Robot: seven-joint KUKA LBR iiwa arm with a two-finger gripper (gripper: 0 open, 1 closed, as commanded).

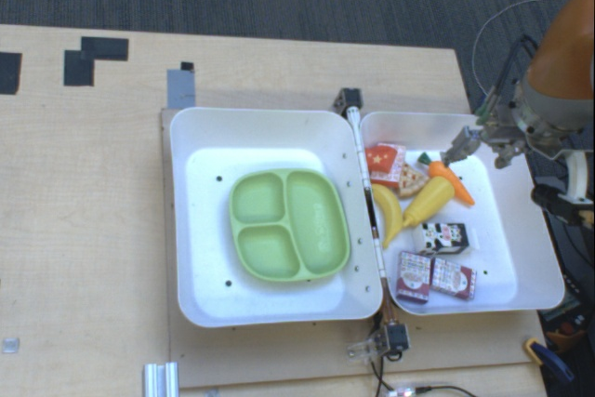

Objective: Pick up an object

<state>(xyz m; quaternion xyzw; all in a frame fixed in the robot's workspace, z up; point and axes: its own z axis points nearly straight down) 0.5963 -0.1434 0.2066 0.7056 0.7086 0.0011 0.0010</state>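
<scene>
We are on the approach: our hand (472,144) hovers over the right bin (521,237), near the carrot (452,181); whether it is spread, we cannot tell. Next we must descend squarely onto the carrot. A yellow pepper (429,198), banana (389,214) and cartons (435,277) crowd close; the left bin's green tray (288,225) sits apart.

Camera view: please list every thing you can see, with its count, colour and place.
Bins: 2, white, side by side on the bench.
Divided plate: 1, light green, in the left bin.
Banana: 1, yellow, right bin, near the divider.
Yellow pepper: 1, beside the banana.
Carrot: 1, orange, right bin, upper part.
Pizza slice toy: 1, red and tan, upper left of the right bin.
Small cartons: 2 dark red, 1 black-and-white, lower right bin.
Gripper: 1, grey, above the carrot.
</scene>
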